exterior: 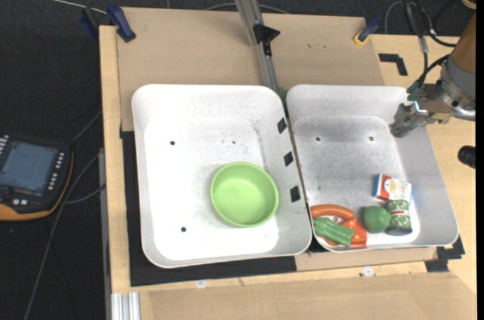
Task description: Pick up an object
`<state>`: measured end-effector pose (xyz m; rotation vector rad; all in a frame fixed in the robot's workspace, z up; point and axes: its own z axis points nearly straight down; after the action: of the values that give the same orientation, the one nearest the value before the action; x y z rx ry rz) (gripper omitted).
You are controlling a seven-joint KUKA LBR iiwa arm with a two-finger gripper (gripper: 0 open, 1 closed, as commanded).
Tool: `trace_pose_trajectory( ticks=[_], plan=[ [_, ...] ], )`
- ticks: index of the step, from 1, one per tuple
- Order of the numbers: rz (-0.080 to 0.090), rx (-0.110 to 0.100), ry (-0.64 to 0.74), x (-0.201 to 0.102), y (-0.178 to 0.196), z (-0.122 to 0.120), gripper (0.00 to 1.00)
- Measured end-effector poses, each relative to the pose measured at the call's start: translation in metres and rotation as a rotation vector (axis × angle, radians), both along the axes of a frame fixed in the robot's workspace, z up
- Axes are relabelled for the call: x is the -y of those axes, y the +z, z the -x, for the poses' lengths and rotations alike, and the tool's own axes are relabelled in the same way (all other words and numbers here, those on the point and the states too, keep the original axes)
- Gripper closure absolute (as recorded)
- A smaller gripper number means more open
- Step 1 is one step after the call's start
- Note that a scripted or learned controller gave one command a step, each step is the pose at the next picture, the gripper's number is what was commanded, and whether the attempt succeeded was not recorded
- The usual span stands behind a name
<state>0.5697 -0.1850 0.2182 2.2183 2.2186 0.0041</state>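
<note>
Green bowl [243,194] sits far left of the gripper [403,122], whose state I can't tell, so a grab may miss.

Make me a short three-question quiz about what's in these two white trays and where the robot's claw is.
1. True or false: the green bowl sits in the left tray.
2. Which corner of the right tray holds the small items? A) far left B) near the front edge C) far right
3. Fill in: the claw hangs over the right tray's ____ edge, away from the items.

Key
1. True.
2. B: the orange and green toy, the green ball, the small carton and the can cluster there.
3. Right.
</note>
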Motion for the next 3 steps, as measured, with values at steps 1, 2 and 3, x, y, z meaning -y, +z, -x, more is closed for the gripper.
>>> trace_pose_trajectory(
  ticks=[1, 2, 3],
  plan=[
    [-0.001, -0.004, 0.000, 0.000, 0.001, 0.000, 1.00],
    [-0.002, -0.004, 0.005, -0.058, 0.001, -0.003, 1.00],
    [-0.003, -0.005, 0.006, -0.118, -0.002, -0.015, 1.00]
  ],
)
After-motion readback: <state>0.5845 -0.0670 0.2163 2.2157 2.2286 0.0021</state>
